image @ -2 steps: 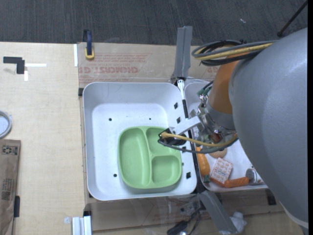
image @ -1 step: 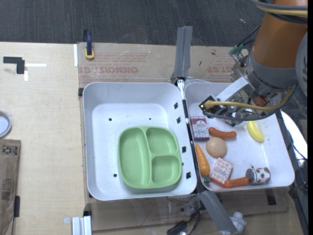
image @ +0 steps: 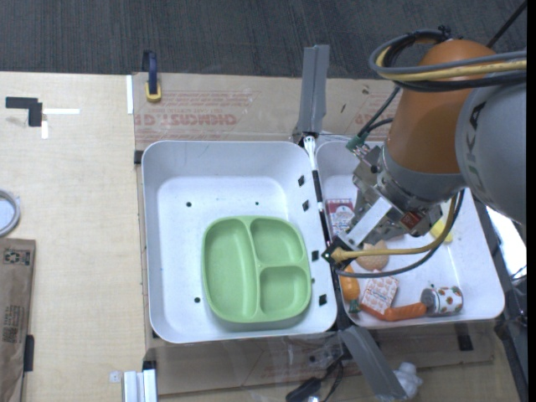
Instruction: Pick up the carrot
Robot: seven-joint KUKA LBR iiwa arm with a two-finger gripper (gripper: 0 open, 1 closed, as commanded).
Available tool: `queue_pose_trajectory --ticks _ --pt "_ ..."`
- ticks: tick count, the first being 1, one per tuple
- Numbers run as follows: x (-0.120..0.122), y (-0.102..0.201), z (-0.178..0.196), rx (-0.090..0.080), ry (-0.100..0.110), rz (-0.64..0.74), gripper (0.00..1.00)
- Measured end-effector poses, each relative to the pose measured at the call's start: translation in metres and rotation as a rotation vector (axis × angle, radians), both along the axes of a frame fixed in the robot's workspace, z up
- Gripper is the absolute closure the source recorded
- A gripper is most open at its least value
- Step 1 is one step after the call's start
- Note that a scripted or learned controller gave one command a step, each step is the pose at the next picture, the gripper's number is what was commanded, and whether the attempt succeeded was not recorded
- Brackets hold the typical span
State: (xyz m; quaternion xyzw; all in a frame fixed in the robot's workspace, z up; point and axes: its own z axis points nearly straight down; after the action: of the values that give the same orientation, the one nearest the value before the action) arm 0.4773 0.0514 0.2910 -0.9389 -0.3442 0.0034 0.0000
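The carrot (image: 402, 311) is a small orange stick lying flat near the front wall of the right bin (image: 477, 308). It sits between a red and white packet (image: 378, 293) and a small printed can (image: 442, 300). My gripper (image: 392, 223) hangs over the middle of the right bin, above and behind the carrot, largely covered by the grey wrist and orange band. Nothing shows in its grasp.
An orange round fruit (image: 348, 287), a tan bun (image: 373, 260), a red and white pack (image: 339, 216) and a yellow item (image: 445, 234) also lie in the right bin. The left bin (image: 167, 224) holds a green three-part plate (image: 255, 268).
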Motion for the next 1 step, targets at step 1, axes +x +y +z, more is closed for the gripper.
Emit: queue_pose_trajectory --ticks 1 --pt "-0.0008 0.018 -0.0919 -0.002 0.0 -0.393 1.0"
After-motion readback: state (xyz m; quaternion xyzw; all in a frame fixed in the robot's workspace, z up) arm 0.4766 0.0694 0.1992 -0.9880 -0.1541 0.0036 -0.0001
